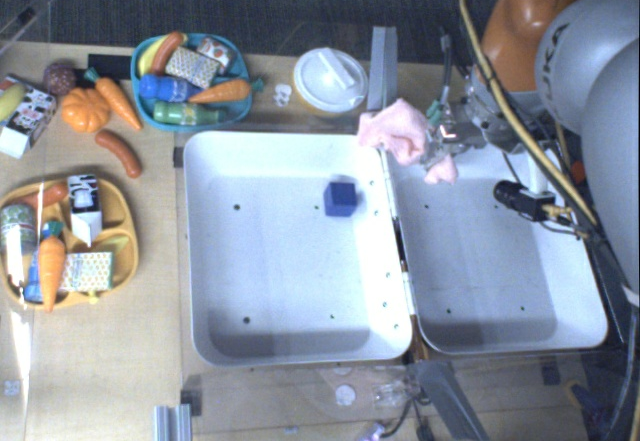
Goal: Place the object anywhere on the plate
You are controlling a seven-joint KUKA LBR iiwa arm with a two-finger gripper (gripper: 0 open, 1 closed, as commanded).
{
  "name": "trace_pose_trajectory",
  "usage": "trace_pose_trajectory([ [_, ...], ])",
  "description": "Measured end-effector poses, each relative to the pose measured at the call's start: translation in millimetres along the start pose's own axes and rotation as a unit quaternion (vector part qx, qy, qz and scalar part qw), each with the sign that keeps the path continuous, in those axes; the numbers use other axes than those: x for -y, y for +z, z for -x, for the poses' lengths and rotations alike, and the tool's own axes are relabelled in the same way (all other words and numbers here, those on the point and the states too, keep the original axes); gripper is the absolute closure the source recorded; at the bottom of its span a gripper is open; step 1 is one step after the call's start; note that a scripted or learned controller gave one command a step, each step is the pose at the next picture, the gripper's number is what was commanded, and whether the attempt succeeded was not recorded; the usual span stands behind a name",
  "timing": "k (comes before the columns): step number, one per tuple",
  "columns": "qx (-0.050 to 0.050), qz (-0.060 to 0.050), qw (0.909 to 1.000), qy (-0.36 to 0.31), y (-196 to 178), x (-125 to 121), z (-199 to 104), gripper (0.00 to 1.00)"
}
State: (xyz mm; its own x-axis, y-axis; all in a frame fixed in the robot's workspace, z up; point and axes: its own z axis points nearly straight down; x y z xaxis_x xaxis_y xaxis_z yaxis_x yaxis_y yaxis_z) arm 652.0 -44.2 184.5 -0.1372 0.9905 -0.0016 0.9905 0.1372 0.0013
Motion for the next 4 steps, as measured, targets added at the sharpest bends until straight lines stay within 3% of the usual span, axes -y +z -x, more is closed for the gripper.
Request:
trace_pose_trajectory([
  [1, 0.0, 0.001, 1.0, -0.004, -41, -2, -1, 1.0],
  [2, -0.001, 0.001, 0.9788, -0.205, -30, 1, -53, 1.0],
  [3, -0.001, 0.001, 0.9177, -0.397, -32, 10, -112, 1.0],
  [4, 0.0, 0.003, 0.8199, -0.572, -50, 15, -162, 1.0],
])
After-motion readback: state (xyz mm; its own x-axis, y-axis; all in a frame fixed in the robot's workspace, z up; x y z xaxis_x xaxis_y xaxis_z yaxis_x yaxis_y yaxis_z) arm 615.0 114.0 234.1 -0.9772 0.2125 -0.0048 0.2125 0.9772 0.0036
